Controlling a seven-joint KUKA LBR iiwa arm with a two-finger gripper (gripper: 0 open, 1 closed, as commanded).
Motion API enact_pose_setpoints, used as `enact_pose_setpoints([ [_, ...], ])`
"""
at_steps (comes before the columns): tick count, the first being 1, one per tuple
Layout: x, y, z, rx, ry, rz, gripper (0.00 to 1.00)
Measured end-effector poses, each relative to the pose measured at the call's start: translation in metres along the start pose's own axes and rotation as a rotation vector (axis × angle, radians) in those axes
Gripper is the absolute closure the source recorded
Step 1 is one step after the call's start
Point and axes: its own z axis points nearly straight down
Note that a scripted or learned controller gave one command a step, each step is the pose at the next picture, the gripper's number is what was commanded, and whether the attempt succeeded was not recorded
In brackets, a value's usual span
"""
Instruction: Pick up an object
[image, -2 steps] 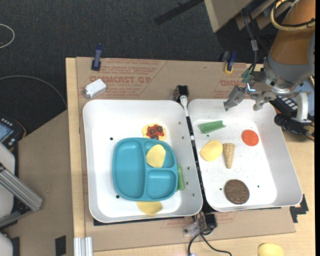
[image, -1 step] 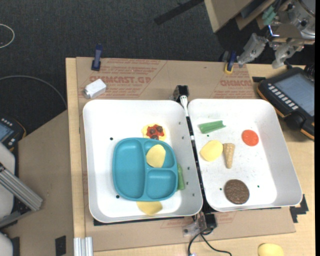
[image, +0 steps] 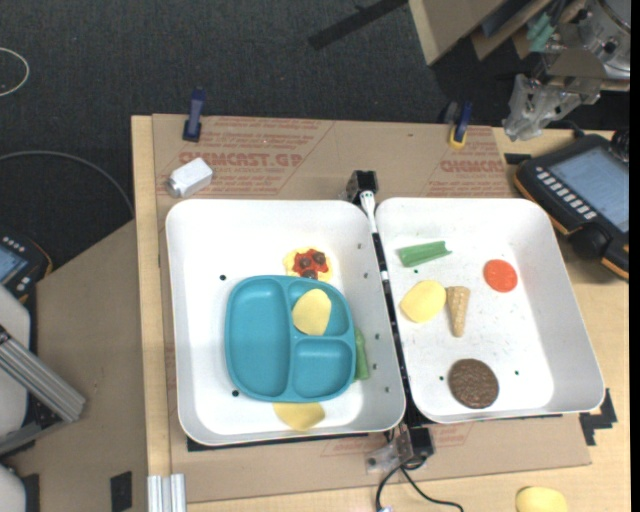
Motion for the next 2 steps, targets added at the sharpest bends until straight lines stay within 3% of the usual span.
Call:
enact_pose_setpoints([
  [1,0.029,-0.003,-0.096,-0.006,0.002,-0.002,1.00],
  [2,0.048,-0.133,-0.025,0.017,0.005,0.000,1.00],
])
